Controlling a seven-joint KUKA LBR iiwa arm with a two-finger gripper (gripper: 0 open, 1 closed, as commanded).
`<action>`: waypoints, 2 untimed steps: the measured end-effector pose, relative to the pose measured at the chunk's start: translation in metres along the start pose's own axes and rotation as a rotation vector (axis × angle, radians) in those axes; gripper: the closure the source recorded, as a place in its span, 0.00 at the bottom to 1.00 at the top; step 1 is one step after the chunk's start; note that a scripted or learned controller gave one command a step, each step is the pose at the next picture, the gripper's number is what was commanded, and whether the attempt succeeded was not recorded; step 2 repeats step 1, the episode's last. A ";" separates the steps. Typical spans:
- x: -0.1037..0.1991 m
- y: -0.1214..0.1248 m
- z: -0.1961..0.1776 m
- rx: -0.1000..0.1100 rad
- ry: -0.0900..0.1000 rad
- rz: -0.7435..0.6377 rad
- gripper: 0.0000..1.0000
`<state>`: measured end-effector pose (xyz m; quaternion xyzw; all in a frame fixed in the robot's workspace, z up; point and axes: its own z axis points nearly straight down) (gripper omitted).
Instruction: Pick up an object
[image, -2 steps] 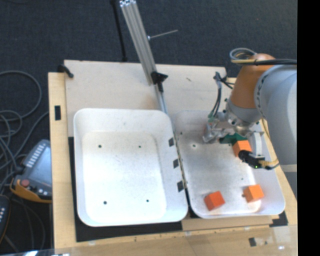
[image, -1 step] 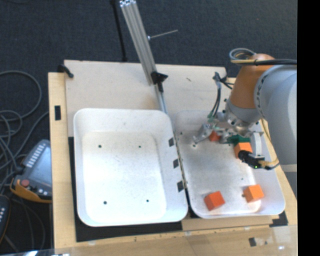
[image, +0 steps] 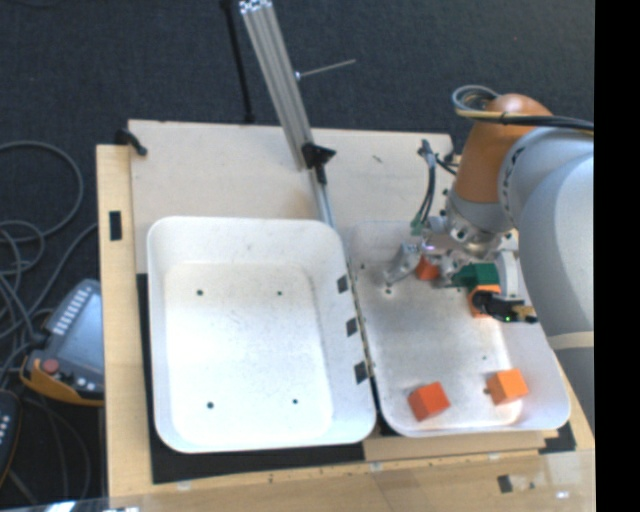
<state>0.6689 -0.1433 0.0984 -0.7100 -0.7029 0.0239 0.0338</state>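
Observation:
My gripper (image: 432, 262) hangs over the back of the right bin (image: 440, 340), below the arm's orange band. A small orange block (image: 428, 270) shows right at the gripper's underside, partly hidden by it; I cannot make out whether it is held. Close to the gripper's right lie a green object (image: 481, 275) and a small orange piece (image: 486, 300). Two orange cubes rest at the front of the same bin, one (image: 429, 401) left of the other (image: 507, 386).
The left bin (image: 250, 330) stands beside the right one on the wooden bench. A slanted metal pole (image: 285, 90) rises from behind the bins. Cables and a handheld pendant (image: 70, 340) lie on the floor to the left.

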 end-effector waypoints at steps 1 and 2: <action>-0.024 0.002 -0.019 -0.039 0.007 -0.006 0.00; -0.024 0.002 -0.019 -0.039 0.007 -0.006 0.00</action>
